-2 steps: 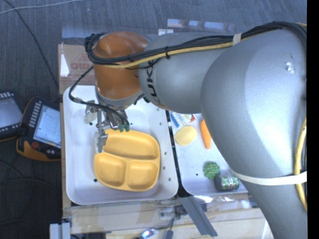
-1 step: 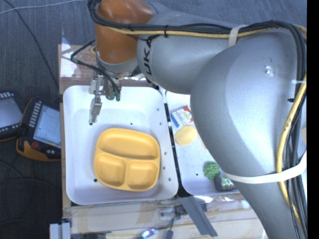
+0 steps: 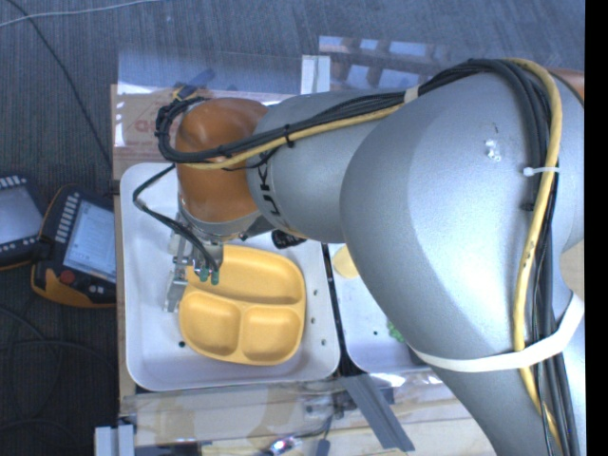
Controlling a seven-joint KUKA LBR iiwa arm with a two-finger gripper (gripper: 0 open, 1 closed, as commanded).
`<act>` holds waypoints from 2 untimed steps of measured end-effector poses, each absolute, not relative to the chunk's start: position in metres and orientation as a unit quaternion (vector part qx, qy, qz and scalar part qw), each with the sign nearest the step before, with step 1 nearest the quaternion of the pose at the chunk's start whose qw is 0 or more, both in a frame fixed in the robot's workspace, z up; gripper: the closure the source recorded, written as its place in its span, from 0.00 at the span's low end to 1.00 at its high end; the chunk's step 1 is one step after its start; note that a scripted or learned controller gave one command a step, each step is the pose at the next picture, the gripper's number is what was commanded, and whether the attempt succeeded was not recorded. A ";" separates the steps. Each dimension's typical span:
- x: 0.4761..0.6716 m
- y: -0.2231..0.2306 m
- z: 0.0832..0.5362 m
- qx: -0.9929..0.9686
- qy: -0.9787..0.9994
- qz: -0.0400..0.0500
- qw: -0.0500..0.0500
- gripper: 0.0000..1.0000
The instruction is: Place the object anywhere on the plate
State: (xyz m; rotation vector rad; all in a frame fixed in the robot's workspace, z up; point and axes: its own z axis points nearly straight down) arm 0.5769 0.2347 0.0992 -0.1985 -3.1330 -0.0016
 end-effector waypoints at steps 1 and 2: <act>0.648 0.206 0.196 -0.236 -0.972 0.001 -0.001 0.00; 0.647 0.232 0.108 -0.182 -0.983 0.002 0.000 0.00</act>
